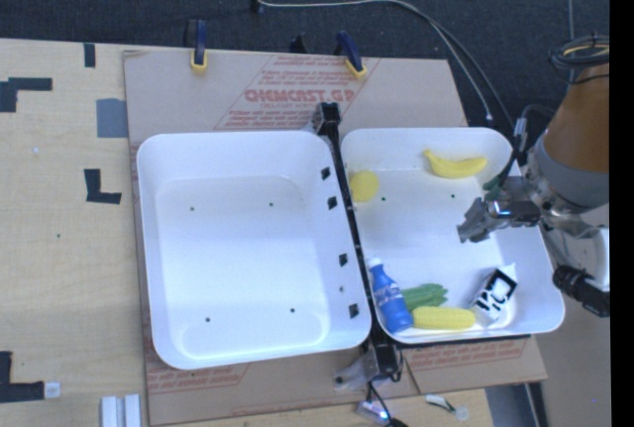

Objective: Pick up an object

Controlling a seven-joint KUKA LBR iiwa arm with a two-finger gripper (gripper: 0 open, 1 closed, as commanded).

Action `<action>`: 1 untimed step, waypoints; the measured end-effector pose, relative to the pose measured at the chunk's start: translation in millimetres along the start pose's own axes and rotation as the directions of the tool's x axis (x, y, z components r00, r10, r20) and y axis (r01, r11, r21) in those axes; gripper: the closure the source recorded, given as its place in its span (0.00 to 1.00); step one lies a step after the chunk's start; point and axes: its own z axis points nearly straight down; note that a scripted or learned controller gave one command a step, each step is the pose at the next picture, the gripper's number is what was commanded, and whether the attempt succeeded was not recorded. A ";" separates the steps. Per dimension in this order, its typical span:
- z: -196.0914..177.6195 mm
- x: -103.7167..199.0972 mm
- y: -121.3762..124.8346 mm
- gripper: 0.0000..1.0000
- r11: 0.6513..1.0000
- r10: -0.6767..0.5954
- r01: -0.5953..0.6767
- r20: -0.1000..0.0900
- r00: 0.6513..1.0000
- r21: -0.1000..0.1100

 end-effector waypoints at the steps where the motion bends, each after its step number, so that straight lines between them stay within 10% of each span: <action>1: -45.3 0.0 0.8 1.00 1.000 0.000 0.000 0.000 1.000 0.001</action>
